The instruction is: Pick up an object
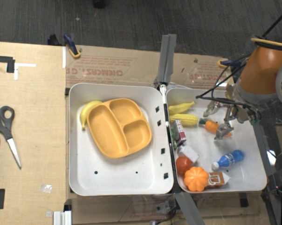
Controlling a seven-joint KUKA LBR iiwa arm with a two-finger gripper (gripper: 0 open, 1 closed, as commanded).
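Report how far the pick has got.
Done: the gripper is down inside the right bin, its fingers astride the carrot. In hand: nothing is lifted yet; the carrot lies on the bin floor. Left: close on it and raise it. The pumpkin and blue bottle lie untouched.

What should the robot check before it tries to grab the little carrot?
1. Hand above the right bin: ok.
2. Hand near the carrot: ok, it hangs just over it.
3. Carrot already held: not ok, nothing is visibly between the fingers.
4. Fingers open wide enough: cannot tell.
5. Room around the carrot: not ok, the corn cob lies close to its left.
6. Blue bottle and small pumpkin out of the way: ok, both lie nearer the front.
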